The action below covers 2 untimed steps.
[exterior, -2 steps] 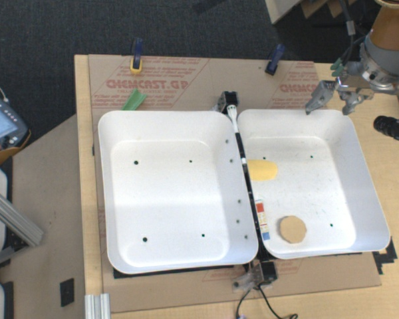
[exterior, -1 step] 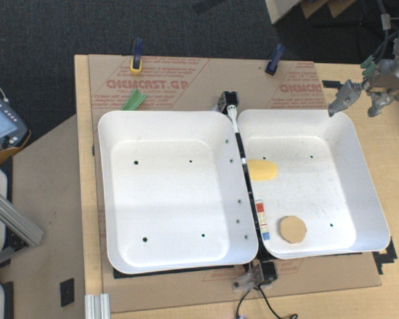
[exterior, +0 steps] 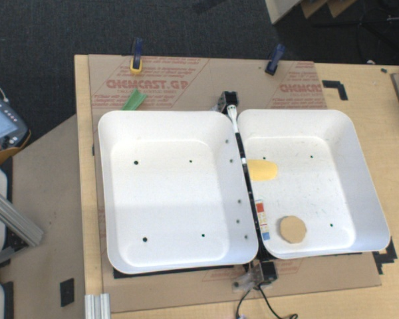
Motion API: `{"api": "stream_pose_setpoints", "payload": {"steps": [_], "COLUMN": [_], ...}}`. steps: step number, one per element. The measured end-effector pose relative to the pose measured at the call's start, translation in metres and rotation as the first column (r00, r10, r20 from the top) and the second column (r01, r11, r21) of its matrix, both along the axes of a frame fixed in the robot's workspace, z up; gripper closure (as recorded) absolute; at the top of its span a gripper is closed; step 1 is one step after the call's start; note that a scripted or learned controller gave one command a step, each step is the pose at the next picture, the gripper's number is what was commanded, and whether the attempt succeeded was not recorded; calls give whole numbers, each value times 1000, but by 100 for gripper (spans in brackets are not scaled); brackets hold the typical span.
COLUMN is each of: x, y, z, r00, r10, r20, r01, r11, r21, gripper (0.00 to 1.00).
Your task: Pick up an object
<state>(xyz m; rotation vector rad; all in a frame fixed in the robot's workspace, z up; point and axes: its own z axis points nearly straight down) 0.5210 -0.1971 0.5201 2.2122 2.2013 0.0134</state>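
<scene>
You have two white bins side by side in the middle of the frame, sitting on a brown cardboard sheet with red printing. The things to pick from all lie in the right bin. A yellow lump sits near that bin's left wall, about halfway up the bin. Below it, toward the lower edge, you'll see a round tan disc flat on the floor. Just left of the disc, a small red, white and blue strip lies along the left wall; you can't tell from here what it is. The disc and the yellow lump are apart from each other.

The left bin shows you a few small dark dots on its floor. A thin black bar runs down the seam between the bins. At the top edge of the cardboard you have a yellow and blue clamp at upper left, a blue clamp further right, and a green strip lying just above the left bin.
</scene>
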Motion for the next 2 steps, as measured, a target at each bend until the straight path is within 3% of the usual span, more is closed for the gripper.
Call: {"api": "stream_pose_setpoints", "payload": {"steps": [1, 2], "x": [4, -1], "y": [3, 50], "z": [0, -131], "r00": [1000, 999], "r10": [6, 9], "r20": [-13, -35], "r01": [-5, -9], "r11": [1000, 1000], "r21": [3, 14], "gripper": [100, 100]}}
